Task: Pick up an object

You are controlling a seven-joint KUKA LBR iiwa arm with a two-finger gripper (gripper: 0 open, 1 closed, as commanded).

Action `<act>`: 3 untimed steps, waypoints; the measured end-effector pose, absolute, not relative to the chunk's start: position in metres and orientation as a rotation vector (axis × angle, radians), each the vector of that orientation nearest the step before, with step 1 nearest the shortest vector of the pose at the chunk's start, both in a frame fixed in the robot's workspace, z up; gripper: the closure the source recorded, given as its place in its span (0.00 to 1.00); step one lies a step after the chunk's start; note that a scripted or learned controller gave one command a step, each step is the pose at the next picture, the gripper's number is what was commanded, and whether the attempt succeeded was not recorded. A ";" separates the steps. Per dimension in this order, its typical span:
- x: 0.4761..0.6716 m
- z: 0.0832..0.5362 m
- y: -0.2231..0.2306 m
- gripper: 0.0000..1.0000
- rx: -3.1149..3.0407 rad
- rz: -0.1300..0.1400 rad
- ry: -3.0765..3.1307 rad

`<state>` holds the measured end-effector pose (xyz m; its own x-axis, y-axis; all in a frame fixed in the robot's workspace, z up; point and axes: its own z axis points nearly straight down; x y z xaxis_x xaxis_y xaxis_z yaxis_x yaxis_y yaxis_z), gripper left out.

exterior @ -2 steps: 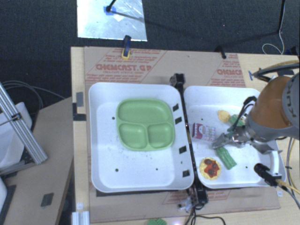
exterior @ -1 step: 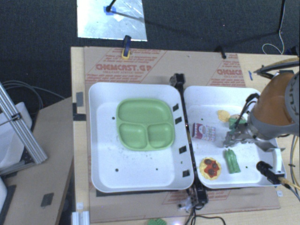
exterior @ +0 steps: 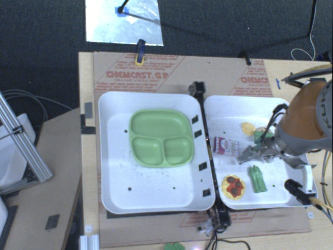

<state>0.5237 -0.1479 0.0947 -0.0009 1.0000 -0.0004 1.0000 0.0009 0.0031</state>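
Observation:
The right bin (exterior: pixel 223 105) holds several small items: a red and white packet (exterior: pixel 226 146), a yellow piece (exterior: pixel 248 127), a green stick-shaped object (exterior: pixel 256 178) and a round yellow and red piece like a small pizza (exterior: pixel 233 186). My gripper (exterior: pixel 247 155) reaches in from the right and hangs low over the middle of this bin, its tips just right of the packet and above the green stick. The orange band of the arm (exterior: pixel 307 116) sits behind it. A small green item (exterior: pixel 258 136) shows beside the wrist.
The left bin (exterior: pixel 112 139) carries a green tray with three compartments (exterior: pixel 161 137). A black divider with clips (exterior: pixel 204 139) runs between the bins. Cardboard (exterior: pixel 171 72) lies under both bins. A metal frame (exterior: pixel 21 145) stands at the far left.

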 end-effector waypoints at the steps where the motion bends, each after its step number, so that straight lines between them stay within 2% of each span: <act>1: 0.524 0.095 -0.148 0.00 2.219 0.003 2.221; 2: 0.590 0.164 -0.170 0.00 2.207 0.009 2.219; 3: 0.592 0.166 -0.209 0.00 2.218 0.001 2.217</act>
